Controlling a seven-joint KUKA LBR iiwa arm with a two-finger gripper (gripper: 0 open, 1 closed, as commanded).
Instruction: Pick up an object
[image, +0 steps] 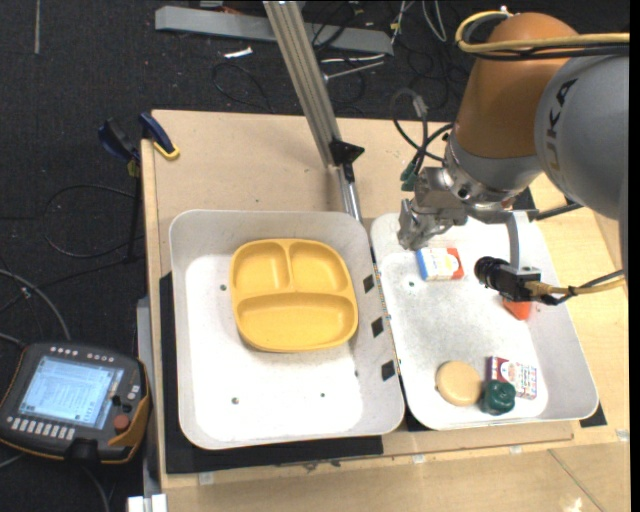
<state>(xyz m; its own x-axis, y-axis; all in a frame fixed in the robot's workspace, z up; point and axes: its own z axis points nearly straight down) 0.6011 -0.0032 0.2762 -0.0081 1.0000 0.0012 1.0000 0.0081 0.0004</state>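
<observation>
White, blue and orange, the small box (438, 263) lies at the far left corner of the right bin (465, 325). My gripper (412, 238) hangs just beside it, over the bin's rim. Whether I am spread or closed I cannot tell from this angle.

I judge the box to be my nearest target, and the corner is the trouble. If I come down where I am, I may strike the rim or the wall instead of the box. If I land on its edge, I would likely shove it along the floor and not take it. It looks flat and low, so there is little side to catch.

The bin floor is pale and speckled, and probably slick. A tan disc (458, 382), a green piece (497, 398) and a little carton (520, 378) sit together at the near end, well apart from me. The left bin (200, 300) bears a yellow divided plate (294, 295). Both bins rest on a light wooden bench (230, 160). Beyond it, the dark floor is strewn with cables, and a teach pendant (70, 395) lies there.
</observation>
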